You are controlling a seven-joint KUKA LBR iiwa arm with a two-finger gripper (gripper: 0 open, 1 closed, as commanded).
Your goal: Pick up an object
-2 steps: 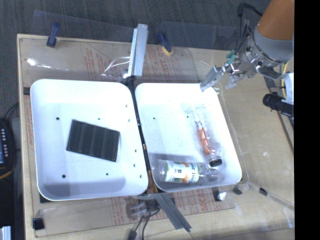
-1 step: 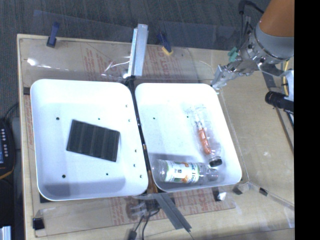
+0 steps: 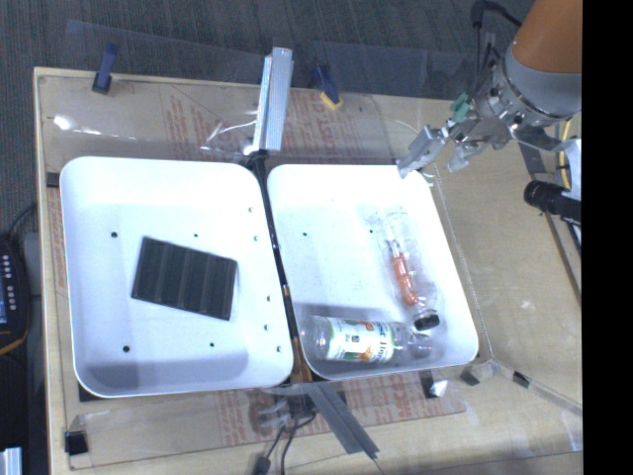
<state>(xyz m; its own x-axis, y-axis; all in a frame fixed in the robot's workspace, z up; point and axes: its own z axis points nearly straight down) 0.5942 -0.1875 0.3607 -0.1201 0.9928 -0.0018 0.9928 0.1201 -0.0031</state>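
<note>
At the near edge of the right bin (image 3: 450,265), a clear plastic bottle (image 3: 366,340) lies on its side along the front wall, its white label printed in green and orange and its dark-capped neck pointing toward the bin's right corner. Just beyond it, a second clear bottle (image 3: 404,263), slimmer and showing an orange streak inside, lies lengthwise near the right wall, with a small dark cap (image 3: 426,320) at its near end close to the first bottle's neck. The two bottles sit near each other but whether they touch cannot be told. In the left bin (image 3: 89,265), a flat dark ribbed pad (image 3: 185,277) rests slightly skewed on the white floor, well apart from the walls. A grey metal bar (image 3: 273,102) stands up behind the seam between the bins, and blue clips (image 3: 104,67) hold clear sheeting along the far side of the bench (image 3: 524,305). Farthest back, the gripper (image 3: 435,151) hangs above the far right corner of the right bin, its jaws spread apart and holding nothing, well away from both bottles, below the arm (image 3: 544,47) with its grey and orange body.
</note>
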